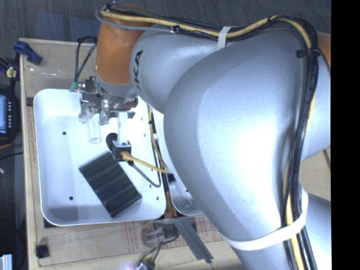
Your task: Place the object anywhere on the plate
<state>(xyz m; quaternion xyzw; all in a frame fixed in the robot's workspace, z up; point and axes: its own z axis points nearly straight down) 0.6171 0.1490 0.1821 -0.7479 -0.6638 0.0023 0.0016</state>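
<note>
A black ribbed rectangular slab [110,185] lies flat and at a slant in the front part of the left white bin [48,151]. My gripper [93,125] hangs low over the back middle of that bin, a short way behind the slab and apart from it. I see nothing held in it. The grey arm with its orange band [115,55] reaches in from the right and hides most of the scene.
A sliver of the right bin [185,206] shows under the arm. A yellow cable [147,165] trails across the left bin's right side. Blue clamps [25,52] sit at the bench's back left corner, and metal parts [169,234] lie by the front edge.
</note>
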